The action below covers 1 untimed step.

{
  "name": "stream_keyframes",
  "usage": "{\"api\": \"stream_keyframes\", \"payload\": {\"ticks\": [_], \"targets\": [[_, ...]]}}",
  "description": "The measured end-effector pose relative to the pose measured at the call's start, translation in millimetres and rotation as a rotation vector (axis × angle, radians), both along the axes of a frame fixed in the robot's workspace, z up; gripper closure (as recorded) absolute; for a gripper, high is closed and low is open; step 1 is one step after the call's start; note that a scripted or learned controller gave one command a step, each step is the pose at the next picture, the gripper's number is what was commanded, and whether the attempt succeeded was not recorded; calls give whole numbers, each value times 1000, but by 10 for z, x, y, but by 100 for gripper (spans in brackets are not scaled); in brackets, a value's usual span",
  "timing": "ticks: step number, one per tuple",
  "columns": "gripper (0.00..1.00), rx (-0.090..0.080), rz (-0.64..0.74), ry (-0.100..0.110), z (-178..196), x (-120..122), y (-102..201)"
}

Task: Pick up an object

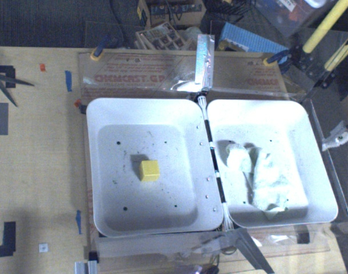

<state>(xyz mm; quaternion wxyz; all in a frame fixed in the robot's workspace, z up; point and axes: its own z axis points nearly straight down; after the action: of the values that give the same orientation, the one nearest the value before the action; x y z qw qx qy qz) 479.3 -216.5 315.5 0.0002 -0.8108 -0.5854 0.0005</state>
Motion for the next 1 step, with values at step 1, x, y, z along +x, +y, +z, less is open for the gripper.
{"api": "stream_keyframes", "payload": {"ticks": [1], "targets": [[0, 0, 0, 0, 0, 0, 0]]}}
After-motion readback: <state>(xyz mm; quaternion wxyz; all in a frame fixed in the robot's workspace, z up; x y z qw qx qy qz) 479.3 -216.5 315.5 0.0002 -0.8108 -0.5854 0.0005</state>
